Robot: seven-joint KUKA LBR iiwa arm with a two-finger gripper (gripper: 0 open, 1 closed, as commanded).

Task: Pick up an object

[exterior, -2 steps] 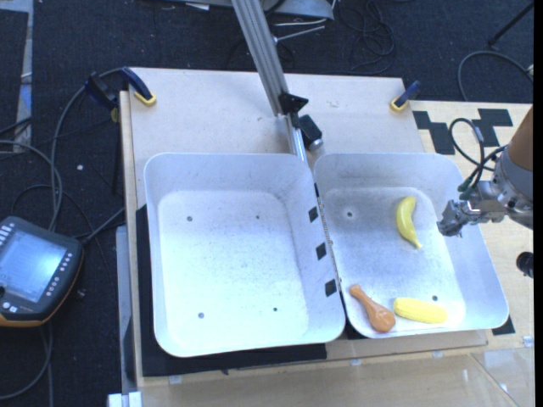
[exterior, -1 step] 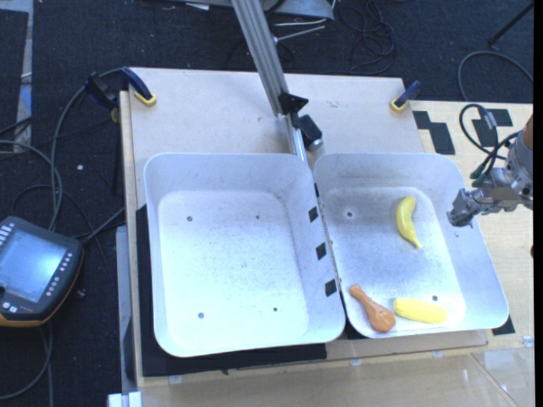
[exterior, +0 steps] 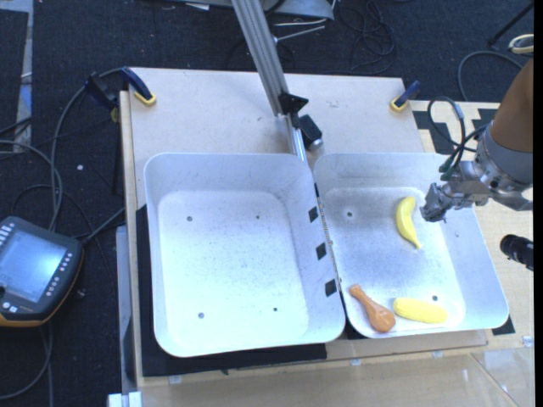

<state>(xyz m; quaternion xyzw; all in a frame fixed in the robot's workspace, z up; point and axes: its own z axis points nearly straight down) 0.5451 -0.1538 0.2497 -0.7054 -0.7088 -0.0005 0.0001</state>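
Banana (exterior: pixel 407 221) is lying in the right bin (exterior: pixel 475 253), just beside my gripper (exterior: pixel 434 209). I am hovering there, touching nothing I can make out.

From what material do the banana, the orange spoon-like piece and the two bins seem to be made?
The banana looks like smooth moulded plastic: even yellow with no spots, probably a toy. The orange spoon-like piece also looks plastic, one flat colour, though it is small. Both bins, left and right, seem thin white plastic or painted sheet; their rounded rims and matt speckled floors leave this open.
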